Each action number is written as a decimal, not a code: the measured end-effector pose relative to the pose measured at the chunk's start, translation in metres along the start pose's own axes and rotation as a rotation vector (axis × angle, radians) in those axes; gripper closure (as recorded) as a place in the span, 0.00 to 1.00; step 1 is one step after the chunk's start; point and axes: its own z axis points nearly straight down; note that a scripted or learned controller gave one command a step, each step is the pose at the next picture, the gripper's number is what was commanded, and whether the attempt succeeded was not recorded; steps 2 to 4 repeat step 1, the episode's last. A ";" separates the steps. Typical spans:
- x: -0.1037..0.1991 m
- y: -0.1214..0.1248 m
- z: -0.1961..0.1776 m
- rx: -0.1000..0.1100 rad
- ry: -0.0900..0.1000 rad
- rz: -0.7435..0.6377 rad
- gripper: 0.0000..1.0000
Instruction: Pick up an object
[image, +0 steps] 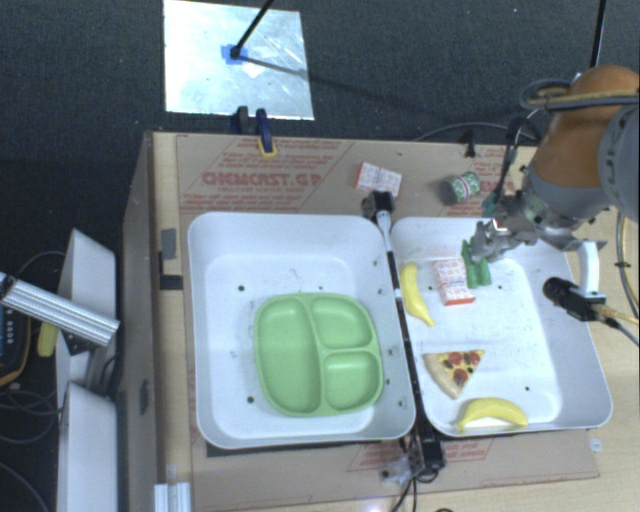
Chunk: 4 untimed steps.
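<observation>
**Gripper clamped on a green piece near the right bin's far wall**

The gripper (480, 258) hangs over the right bin (575, 350), its fingers closed on a small green object (478, 270) that shows between them and sticks out below. Taking the red-and-white carton (452, 281) as landmark: the green object is just to its right, close to touching; the upright banana (414, 294) stands to its left against the bin's dividing wall; the pizza slice (456, 367) lies nearer the camera, and the second banana (492, 411) nearer still, at the bin's front edge.

The green piece looks like a moulded plastic toy, so probably light and stiff, with smooth sides that could slide out of a loose pinch. It seems narrow, so a hold across its short width, near the middle, should serve best. Nothing suggests it is fragile.

What the object actually is cannot be made out: the gripper covers its upper part. Whether its lower end touches the bin floor is also unclear from this slant. The arm's upper links are cut off at the right. The left bin (230, 250) holds a green divided plate (318, 352); a small can (462, 187) lies on the counter (300, 175) beyond the carton.
</observation>
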 end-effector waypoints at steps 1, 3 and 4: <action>0.071 -0.035 -0.022 0.000 0.000 0.000 1.00; 0.071 -0.035 -0.022 0.000 0.000 0.000 1.00; 0.071 -0.035 -0.022 0.000 0.000 0.000 1.00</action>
